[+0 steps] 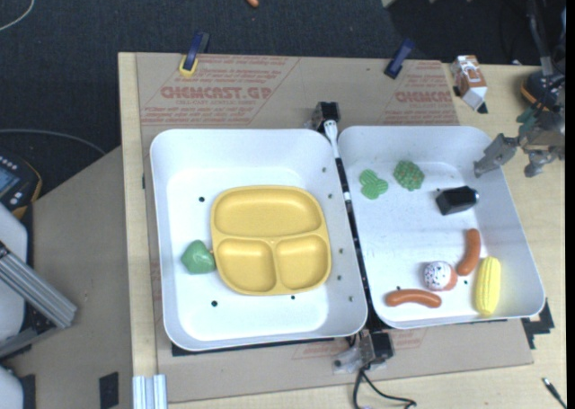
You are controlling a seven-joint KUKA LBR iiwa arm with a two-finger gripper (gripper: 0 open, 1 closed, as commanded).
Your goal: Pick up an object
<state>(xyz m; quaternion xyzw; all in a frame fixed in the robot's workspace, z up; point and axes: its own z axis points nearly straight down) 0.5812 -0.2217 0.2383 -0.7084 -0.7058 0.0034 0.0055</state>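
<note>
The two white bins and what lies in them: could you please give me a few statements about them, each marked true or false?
1. The yellow divided tray lies in the left bin. True.
2. The corn cob lies in the left bin. False: it lies in the right bin, near its right wall.
3. A green piece sits beside the tray's left edge. True.
4. The black block rests on the yellow tray. False: it lies in the right bin.
5. The gripper is at the right bin's far right corner. True.
</note>
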